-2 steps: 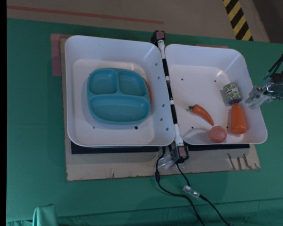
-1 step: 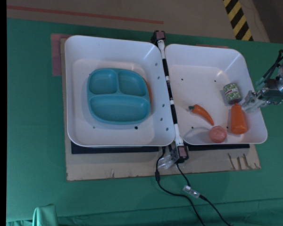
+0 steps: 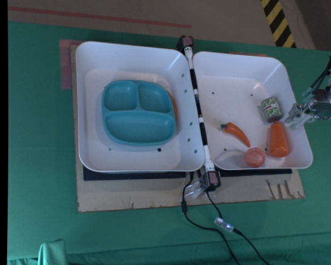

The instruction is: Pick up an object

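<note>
The right bin (image 3: 231,73) holds a small can with a green label (image 3: 271,109), a large orange carrot (image 3: 278,139), a pink round fruit (image 3: 255,157) and a small orange pepper (image 3: 235,131). My gripper (image 3: 298,116) hovers at the bin's right rim, just right of the can and above the carrot's top end. Nothing shows between its fingers.
The left bin (image 3: 94,65) carries a teal divided plate (image 3: 138,112). A black-and-white divider bar (image 3: 198,101) runs between the bins. Cables (image 3: 220,222) trail over the green cloth in front. Brown cardboard (image 3: 154,200) lies under both bins.
</note>
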